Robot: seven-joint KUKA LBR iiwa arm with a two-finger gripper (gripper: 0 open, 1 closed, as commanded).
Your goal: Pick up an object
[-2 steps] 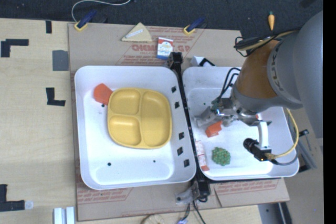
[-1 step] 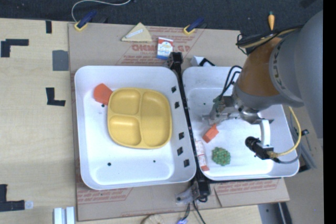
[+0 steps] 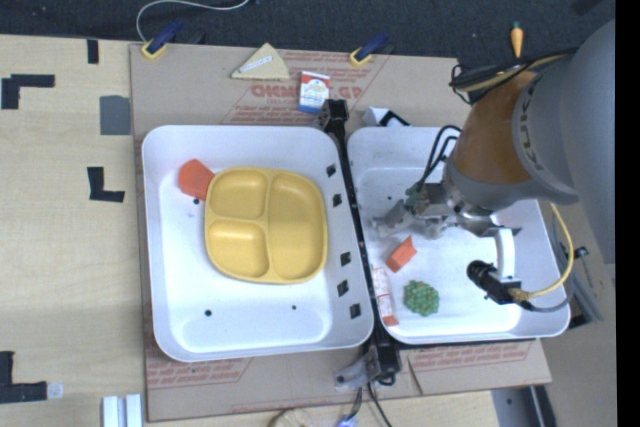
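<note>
The camera view looks down on a brown cardboard sheet [image 3: 200, 85] printed with faint red lettering near its upper edge, too blurred to read. A small red, white and blue carton [image 3: 314, 92] stands on that sheet at upper centre; its printing cannot be made out either. Left of it lies a pale triangular wedge [image 3: 263, 63], and two blue-and-yellow clamps [image 3: 163, 40] pinch the cardboard's top edge.

The left bin [image 3: 170, 315] is smooth white plastic with rounded corners. A glossy yellow plate [image 3: 267, 224], divided into three compartments, lies in it, with an orange block [image 3: 195, 178] just beside its upper left rim.

The right bin [image 3: 380, 150] holds an orange wedge-shaped block [image 3: 400, 254] left of centre and a knobbly green piece like a broccoli floret [image 3: 421, 297] below it, near the lower edge. A thin strip with red marks [image 3: 383, 295] lies along the bin's left wall; its writing is too small to read.

The arm comes in from the right of the frame, matte grey with a shiny orange band [image 3: 490, 140]. The gripper [image 3: 400, 213] is low in the right bin, its metal fingers pointing left, just above the orange wedge-shaped block in the frame and close to it. Whether the fingers are spread or closed I cannot tell, and nothing shows between them. A black cable with a yellow lead [image 3: 500, 283] loops at the bin's lower right.
</note>
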